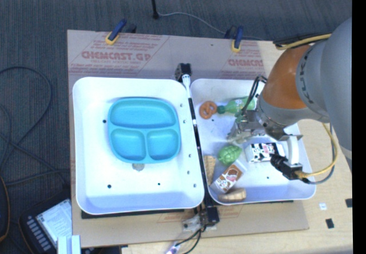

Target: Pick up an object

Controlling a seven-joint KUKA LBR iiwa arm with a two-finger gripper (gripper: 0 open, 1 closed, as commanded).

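You can read "CHEMCAST GP" in red on the board (114,56), upper left, partly repeated upper right, other labels too small.

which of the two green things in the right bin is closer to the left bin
The round green ball mid-bin; the other green item sits farther back, beside the orange pretzel.

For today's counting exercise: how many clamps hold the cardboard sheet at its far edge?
2. One blue-and-yellow spring clamp grips the far edge of the brown cardboard sheet above the left bin; the other sits above the right bin. The grey arm may hide more.
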